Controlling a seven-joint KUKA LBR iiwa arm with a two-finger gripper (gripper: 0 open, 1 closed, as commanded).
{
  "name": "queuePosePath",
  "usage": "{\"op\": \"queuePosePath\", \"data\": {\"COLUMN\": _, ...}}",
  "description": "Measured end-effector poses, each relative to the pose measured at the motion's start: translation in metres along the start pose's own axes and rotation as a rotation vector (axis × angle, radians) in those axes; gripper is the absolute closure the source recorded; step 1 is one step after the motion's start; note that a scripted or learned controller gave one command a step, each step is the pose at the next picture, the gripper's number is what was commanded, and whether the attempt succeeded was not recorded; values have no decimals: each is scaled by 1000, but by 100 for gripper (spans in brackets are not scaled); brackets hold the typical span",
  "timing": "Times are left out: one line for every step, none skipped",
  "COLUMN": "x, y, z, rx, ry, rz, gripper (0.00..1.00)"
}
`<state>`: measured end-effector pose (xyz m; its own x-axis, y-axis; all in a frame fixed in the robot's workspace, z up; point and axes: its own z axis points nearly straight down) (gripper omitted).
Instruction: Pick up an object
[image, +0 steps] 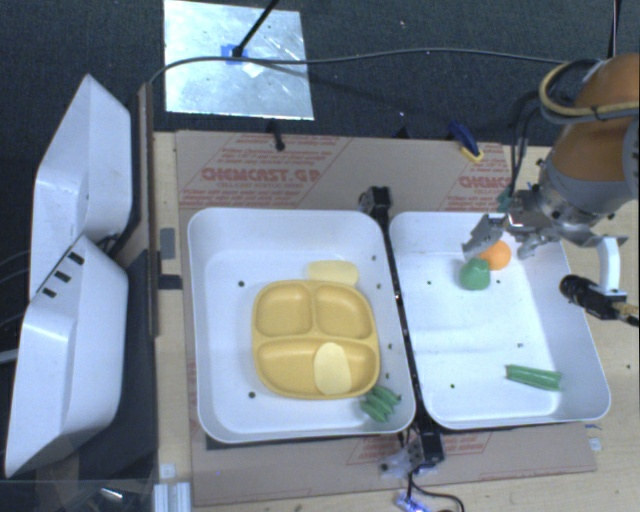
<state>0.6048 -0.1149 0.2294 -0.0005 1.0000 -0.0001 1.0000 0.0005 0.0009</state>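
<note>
Hovering over the right bin (575, 395), the pincer (503, 240) sits low at about 1 o'clock of that bin's floor, close to the back wall. Task status, as judged: approach done or nearly so, grasp unconfirmed, lift not yet made.

Candidate objects: an orange ball (497, 255) lies directly under the fingertips, and a green round piece (475, 275) touches it on its 8 o'clock side. One grey finger (482, 233) splays out toward 9 o'clock, another toward 3 o'clock, so the pincer reads as spread apart, straddling the orange ball from above. Cannot tell whether either finger touches the ball; nothing is seen clamped between them, so no hold is logged.

Other items in the right bin: a green bean pod (533, 376) at 5 o'clock, well apart from the pincer. In the left bin (215, 330): a yellow divided tray (300, 330) at centre with a pale yellow oval (333, 368) in its front compartment, a pale yellow block (333, 272) just beyond the tray at 12 o'clock, and a green ridged piece (381, 403) at 5 o'clock near the bin wall.

Arm pose: the arm (590, 160) comes in from 3 o'clock, orange band high, wrist bent down so the pincer points at the bin floor, slightly tilted toward 9 o'clock.

Remaining, by my estimate: close on the orange ball, raise it clear, verify it stays between the fingers.
</note>
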Motion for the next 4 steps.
{"op": "queuePosePath", "data": {"x": 0, "y": 0, "z": 0, "rx": 0, "ry": 0, "rz": 0, "gripper": 0}}
{"op": "queuePosePath", "data": {"x": 0, "y": 0, "z": 0, "rx": 0, "ry": 0, "rz": 0, "gripper": 0}}
{"op": "queuePosePath", "data": {"x": 0, "y": 0, "z": 0, "rx": 0, "ry": 0, "rz": 0, "gripper": 0}}
{"op": "queuePosePath", "data": {"x": 0, "y": 0, "z": 0, "rx": 0, "ry": 0, "rz": 0, "gripper": 0}}
